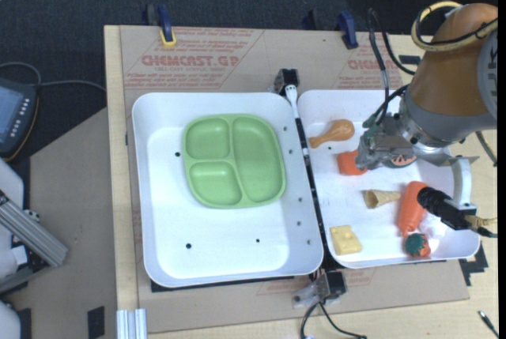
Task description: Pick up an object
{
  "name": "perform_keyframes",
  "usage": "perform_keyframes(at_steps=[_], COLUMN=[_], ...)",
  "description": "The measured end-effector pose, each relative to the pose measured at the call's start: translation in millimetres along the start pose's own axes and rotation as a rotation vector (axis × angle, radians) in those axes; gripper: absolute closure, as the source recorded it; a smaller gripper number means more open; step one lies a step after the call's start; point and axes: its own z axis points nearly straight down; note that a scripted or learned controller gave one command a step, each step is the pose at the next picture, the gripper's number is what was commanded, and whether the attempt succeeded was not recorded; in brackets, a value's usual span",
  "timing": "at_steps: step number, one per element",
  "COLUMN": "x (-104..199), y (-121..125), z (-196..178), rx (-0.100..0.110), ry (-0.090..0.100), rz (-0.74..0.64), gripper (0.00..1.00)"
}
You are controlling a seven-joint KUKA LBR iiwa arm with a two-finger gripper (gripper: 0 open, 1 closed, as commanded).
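Orange-red block (349, 163) sits in right bin (443, 252) just right of the divider, below the drumstick toy (332, 133), gripper (370, 158) low beside it, approach/grasp step, jaw state cannot tell, next probably needs centering over block then closing.

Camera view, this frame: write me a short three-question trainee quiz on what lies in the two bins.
1. True or false: the green divided plate lies in the right bin.
2. Which lies nearest the view's bottom edge? A) chicken drumstick B) cheese wedge C) ice cream cone
3. Fill in: the gripper hangs over the ____ bin.

Key: 1 false, it lies in the left bin; 2 B; 3 right.
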Motion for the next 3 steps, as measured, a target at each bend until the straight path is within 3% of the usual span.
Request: perform_keyframes(at_steps=[1, 2, 3], x=[-8.9, -0.3, -10.4], y=[-14.0, -7.5, -13.9], z=[-11.0, 7.4, -9.9], rx=[0.002, 0.004, -0.003], ry=[0.001, 0.001, -0.001], rz=[0.002, 0.0, 0.002], gripper=[1.0, 1.0, 1.0])
